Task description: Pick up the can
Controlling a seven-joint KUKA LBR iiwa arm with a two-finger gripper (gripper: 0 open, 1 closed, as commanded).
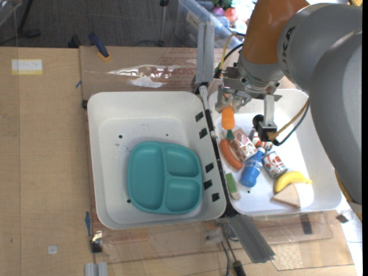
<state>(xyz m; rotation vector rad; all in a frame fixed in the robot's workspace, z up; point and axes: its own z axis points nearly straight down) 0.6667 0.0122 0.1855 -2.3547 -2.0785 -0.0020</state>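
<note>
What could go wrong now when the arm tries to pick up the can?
The can lies packed between a blue bottle, a banana and a small carton, so the hand may grab or push a neighbour instead. The hand hangs over the carrot, away from the can.

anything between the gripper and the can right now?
Nothing sits on top of the can, so it is open from above. It is hemmed in, though: the blue bottle lies against its left side and the banana just below it. The gripper hovers up-left, above the carrot, with the carton in between.
</note>
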